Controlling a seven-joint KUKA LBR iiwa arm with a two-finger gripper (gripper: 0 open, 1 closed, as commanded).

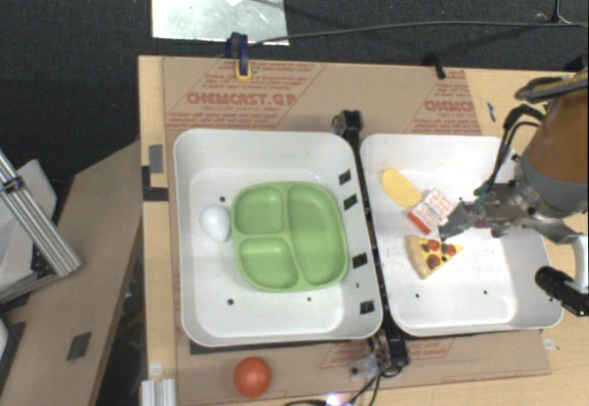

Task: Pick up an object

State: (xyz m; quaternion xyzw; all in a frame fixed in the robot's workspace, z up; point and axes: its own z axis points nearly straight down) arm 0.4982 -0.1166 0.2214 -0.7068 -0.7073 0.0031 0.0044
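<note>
A: Big stuff first. Bench (pixel 304 82), cardboard-topped. Two white bins side by side: left bin (pixel 267 321), right bin (pixel 479 307).

B: Arm?

A: Grey arm (pixel 557 160) comes in from 3 o'clock, over the right bin. Gripper (pixel 454 223) is low, near that bin's middle.

B: Jaws open, closed?

A: Cannot tell, too blurred and small.

B: Left bin contents?

A: Green divided plate (pixel 289 236) in the centre, three compartments. White egg (pixel 215 222) just beside it at 9 o'clock, touching or nearly.

B: Right bin?

A: Pizza slice toy (pixel 431 255) at about 7 o'clock from the gripper, just beside it. Red-and-white packet (pixel 433 208) at 10 o'clock from the gripper, close. Yellow lemon-like piece (pixel 399 187) at 10 o'clock of the packet, touching or nearly.

B: Anything held?

A: Nothing visible between the tips. All three pieces lie on the bin floor.

B: Outside the bins?

A: Orange-red ball (pixel 252 376) on the bench at 6 o'clock of the left bin. Blue-yellow clamp (pixel 240 55) at the bench's 12 o'clock edge.
</note>
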